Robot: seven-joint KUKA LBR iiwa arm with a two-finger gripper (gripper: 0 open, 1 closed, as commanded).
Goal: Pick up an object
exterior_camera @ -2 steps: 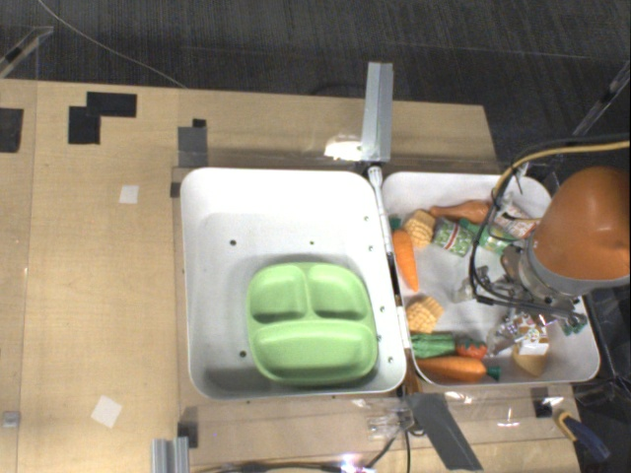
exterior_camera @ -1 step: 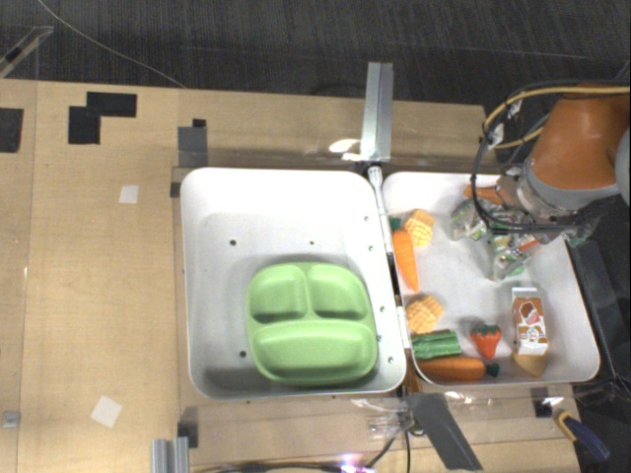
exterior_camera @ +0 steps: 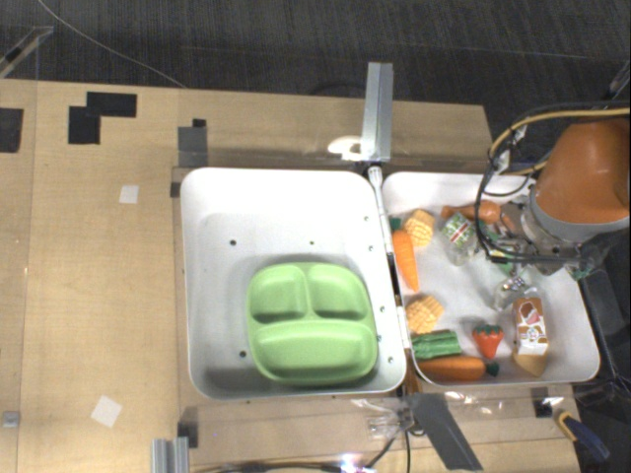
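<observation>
Camera view: arm (exterior_camera: 582, 180) hides claw (exterior_camera: 513, 286) fingers; grip unreadable; right bin (exterior_camera: 592, 363).

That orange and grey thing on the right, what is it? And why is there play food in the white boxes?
That is a robot arm, seen by one camera looking down from above the bench. Its job is to pick something up. Its hand hangs low over the right bin, but I cannot tell if its fingers are open, and nothing shows between them. The right bin holds toy food: a long carrot, two corn pieces, a green vegetable, a small red strawberry-like toy and a little carton. The left bin holds a green tray with three sections.
</observation>
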